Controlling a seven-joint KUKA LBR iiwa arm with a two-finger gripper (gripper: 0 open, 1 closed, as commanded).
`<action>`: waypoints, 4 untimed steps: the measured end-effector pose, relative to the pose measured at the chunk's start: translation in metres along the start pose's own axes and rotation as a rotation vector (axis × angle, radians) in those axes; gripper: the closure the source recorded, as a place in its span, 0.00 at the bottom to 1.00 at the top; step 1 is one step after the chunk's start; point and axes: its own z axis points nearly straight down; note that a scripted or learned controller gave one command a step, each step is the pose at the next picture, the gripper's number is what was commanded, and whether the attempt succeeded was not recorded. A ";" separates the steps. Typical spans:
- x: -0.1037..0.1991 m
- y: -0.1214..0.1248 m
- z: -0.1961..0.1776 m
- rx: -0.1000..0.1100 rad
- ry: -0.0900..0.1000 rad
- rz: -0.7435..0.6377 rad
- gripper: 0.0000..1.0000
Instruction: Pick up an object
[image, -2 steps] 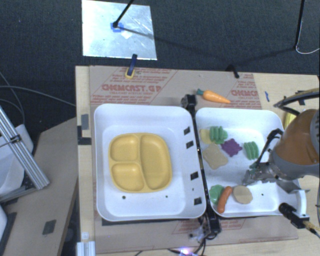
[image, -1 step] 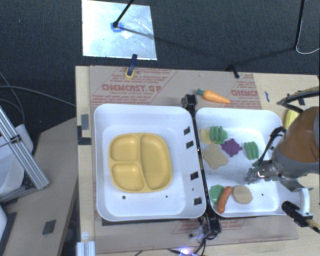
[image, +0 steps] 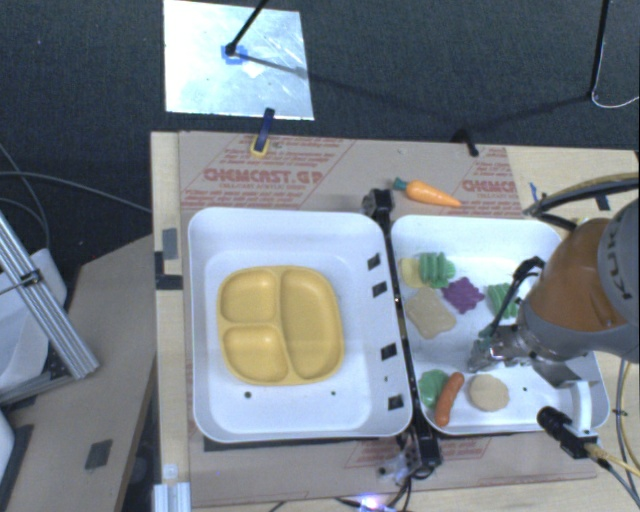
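- Your arm (image: 585, 290) comes in from the right and hangs low over the right bin (image: 560, 236); the orange band sits right above the wrist
- The gripper (image: 487, 358) is down in the near half of that bin, just above a round beige disc (image: 489, 392); can't tell if the jaws are spread or pressed together from this angle, too dark and small; nothing visibly pinched between them either
- Stuff in the right bin for you to grab: the disc near the front, an orange sausage (image: 448, 397) just left of it lying at a slant, a green bit (image: 432, 383) touching the sausage on its left
- Farther back: a tan slice (image: 430, 313), a purple piece (image: 463, 295) just right of it, a green leafy thing (image: 436, 267) beside a yellow bit (image: 411, 270), and another green piece (image: 501, 297) partly behind the gripper's cable
- Left bin (image: 290, 228) holds a yellow tray (image: 281, 325) with three compartments, sitting roughly in the middle
- A carrot (image: 427, 193) lies outside on the bench, just beyond the far edge of the right bin
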 end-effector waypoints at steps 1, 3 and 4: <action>0.028 0.000 0.000 0.000 -0.001 0.001 1.00; 0.110 0.003 -0.145 -0.014 0.001 -0.009 1.00; 0.179 0.001 -0.152 -0.002 0.001 -0.007 1.00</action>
